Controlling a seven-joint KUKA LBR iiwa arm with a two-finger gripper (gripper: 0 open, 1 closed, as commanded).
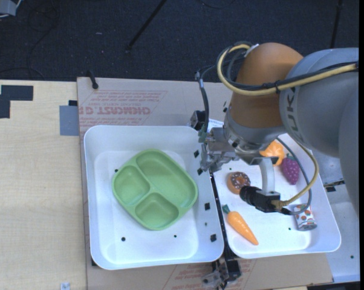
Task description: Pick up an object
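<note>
Viewed from above the bench: the grey arm [303, 101] with its orange band reaches in from the right and hangs over the inner edge of the right bin [324, 243], its gripper [213, 156] low near the wall shared by the two bins; whether the gripper is open or closed cannot be told from here, and nothing is visibly held. The left bin [103, 222] holds one large item, a green divided plate [155, 188] with three compartments, lying flat near the middle. The right bin holds the smaller candidates for picking: an orange carrot [242, 227] lying at a slant near the front, a purple grape bunch [290, 170] toward the back, a brown doughnut [237, 181] just beside the wrist, a small can [305, 218] near the right side, and an orange-yellow piece [276, 150] partly hidden under the arm. The doughnut looks the nearest target. A sound grasp would likely call for centring over one item, well apart from the bin wall, before descending, since a pick against the divider risks a glancing miss.
</note>
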